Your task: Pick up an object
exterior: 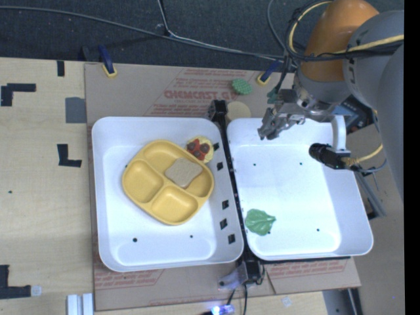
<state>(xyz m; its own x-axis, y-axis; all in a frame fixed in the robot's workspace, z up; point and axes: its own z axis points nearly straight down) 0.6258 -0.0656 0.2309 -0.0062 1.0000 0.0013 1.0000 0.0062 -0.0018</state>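
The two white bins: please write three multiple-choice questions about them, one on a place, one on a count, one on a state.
1. Where does the green leaf lie?
A. on the yellow tray
B. in the right bin, near its front left corner
C. on the bench outside the bins

2. How many compartments does the yellow tray have?
A. three
B. one
C. six

3. How does the tool stand to the leaf?
A. it presses on it
B. it carries it
C. it is apart from it, at the far edge of the right bin

Answers: 1 B, the leaf rests on the white floor of the right bin. 2 A, ridges divide the tray into three. 3 C, bare bin floor lies between tool and leaf.
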